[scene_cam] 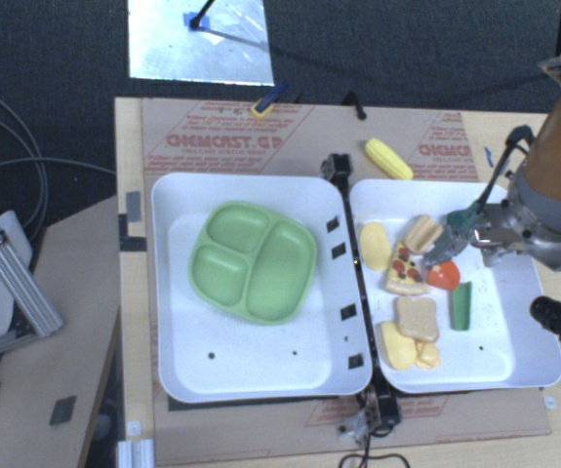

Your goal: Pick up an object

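Note:
My gripper (pixel 448 242) hangs low over the right bin (pixel 529 354), reaching in from the right. It sits just above a red tomato-like piece (pixel 444 278), beside a tan bun (pixel 422 232) and a pizza slice (pixel 405 271). Close by lie a yellow oval piece (pixel 375 245), a green stick (pixel 461 305), a bread slice (pixel 418 318) and yellow lumps (pixel 400 346). I see nothing lifted off the bin floor.
A green divided plate (pixel 254 261) lies in the left bin (pixel 184 359). A yellow corn cob (pixel 388 159) rests on the cardboard behind the right bin. The arm's grey-and-orange body (pixel 558 178) overhangs the right bin's far right side.

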Motion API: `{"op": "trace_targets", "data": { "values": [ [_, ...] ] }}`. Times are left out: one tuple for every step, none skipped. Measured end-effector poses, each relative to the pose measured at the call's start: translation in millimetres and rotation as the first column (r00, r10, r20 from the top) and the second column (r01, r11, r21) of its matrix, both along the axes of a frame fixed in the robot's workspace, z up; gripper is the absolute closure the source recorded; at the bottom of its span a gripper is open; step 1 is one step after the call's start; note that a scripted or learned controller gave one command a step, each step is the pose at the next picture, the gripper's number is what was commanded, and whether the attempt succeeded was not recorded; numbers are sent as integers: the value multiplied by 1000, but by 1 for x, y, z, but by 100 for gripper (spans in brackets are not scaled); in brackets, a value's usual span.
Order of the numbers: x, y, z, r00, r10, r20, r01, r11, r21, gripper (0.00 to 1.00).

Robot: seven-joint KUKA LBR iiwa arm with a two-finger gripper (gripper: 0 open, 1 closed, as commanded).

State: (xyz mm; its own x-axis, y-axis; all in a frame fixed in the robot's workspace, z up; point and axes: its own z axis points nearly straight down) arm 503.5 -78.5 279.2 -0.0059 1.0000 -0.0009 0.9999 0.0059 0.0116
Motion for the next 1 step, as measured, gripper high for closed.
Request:
{"op": "trace_targets", "data": {
  "values": [
    [-17,-40,-35,1000,-9,-11,9,1000,-1,0]
  ]
}}
